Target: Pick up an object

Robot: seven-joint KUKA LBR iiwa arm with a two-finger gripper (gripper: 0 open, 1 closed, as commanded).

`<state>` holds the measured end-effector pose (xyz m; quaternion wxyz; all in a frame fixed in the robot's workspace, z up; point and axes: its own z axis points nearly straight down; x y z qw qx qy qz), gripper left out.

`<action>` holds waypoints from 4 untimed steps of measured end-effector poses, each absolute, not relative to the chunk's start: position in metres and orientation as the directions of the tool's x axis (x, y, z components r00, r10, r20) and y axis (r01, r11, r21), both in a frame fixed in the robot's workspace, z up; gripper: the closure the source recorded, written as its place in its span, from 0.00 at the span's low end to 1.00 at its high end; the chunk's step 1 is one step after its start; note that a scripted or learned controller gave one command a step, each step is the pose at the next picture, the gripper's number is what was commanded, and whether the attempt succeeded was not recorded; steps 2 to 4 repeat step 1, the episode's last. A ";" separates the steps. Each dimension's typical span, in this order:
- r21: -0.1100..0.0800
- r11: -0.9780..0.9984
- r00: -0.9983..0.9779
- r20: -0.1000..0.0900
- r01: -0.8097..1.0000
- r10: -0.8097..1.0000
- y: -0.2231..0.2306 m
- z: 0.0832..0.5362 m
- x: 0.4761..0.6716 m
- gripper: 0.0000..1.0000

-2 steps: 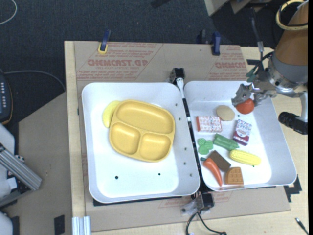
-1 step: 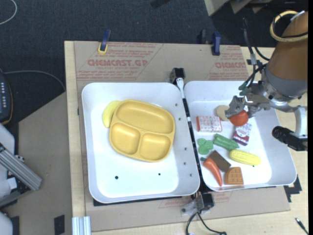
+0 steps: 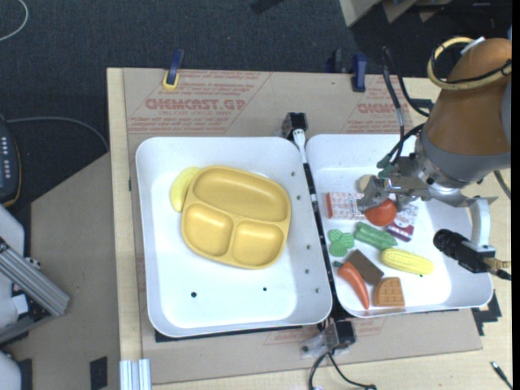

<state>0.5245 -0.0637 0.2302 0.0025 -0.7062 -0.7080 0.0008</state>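
A brown cardboard sheet (image 3: 244, 96) covers the worktop (image 3: 122, 242) and is pinned at its far edge by a yellow clamp (image 3: 171, 73) and a blue clamp (image 3: 358, 70), apparently to keep the surface from shifting under the two bins. The left bin (image 3: 162, 283) holds a yellow divided plate (image 3: 236, 216), lying flat with its three compartments up and a matching yellow piece (image 3: 182, 187) tucked under its far-left edge; nothing else shares that bin, which suggests it serves as the receiving side. A black hinge-like strip (image 3: 309, 210) runs between the bins where their rims meet.

The right bin (image 3: 463, 299) carries the pickable clutter, crowded toward its middle: a red-and-white packet (image 3: 343, 205) near the left wall, green toy vegetables (image 3: 357, 239), a red chilli (image 3: 354, 283) beside a brown block (image 3: 366, 265), a waffle-like piece (image 3: 390, 292) at the near rim, and a yellow corn cob (image 3: 407, 261) just right of them.

The grey arm (image 3: 471, 120) reaches in from the right, its hand (image 3: 382, 195) lowered over the pile. A red tomato-like toy (image 3: 380, 214) sits directly beneath the hand, touching or very nearly touching it, and looks to be the object targeted. Whether the hand is open or closed cannot be told from this angle, since the wrist hides the tips, so no grip can be confirmed. The tight packing of neighbours beside the tomato could make a clean pick difficult.
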 end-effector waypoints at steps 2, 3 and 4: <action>-0.004 -0.001 0.001 0.001 1.000 1.000 -0.067 0.230 0.511 1.00; -0.004 -0.001 0.001 0.001 1.000 1.000 -0.067 0.230 0.511 1.00; -0.004 -0.001 0.001 0.001 1.000 1.000 -0.067 0.230 0.511 1.00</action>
